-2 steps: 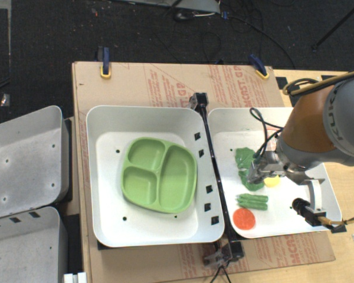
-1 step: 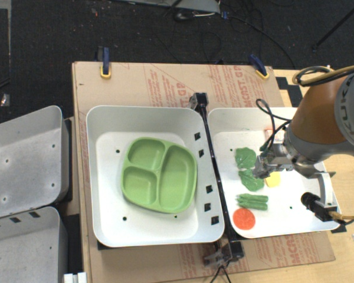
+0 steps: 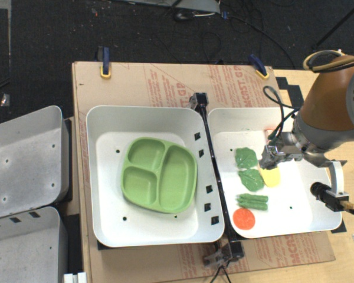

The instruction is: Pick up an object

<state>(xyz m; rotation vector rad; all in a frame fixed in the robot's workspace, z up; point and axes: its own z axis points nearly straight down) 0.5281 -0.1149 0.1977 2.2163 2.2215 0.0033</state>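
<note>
Camera view shows the gripper low inside the right bin, hanging from the grey and orange arm that reaches in from the right. Whether its fingers are spread or closed I cannot tell, since the wrist body hides them from above, and nothing can be seen clamped between them. It sits just beside the yellow piece, at that piece's upper edge, which suggests the program has picked the cluster of toy food as its target and come down over it.

Taking the yellow piece as the landmark: a green leafy piece touches its left side, and a second leafy piece lies just above and left of it, level with the gripper. Below and to the left lies a green bean pod, and further below that an orange-red disc. All five items sit crowded in the left half of this bin, so any descent near the yellow piece risks nudging a neighbour.

Well to the left of the yellow piece, across the divider between the bins, the left bin holds a green divided plate, lying flat and apart from the arm's work.
</note>
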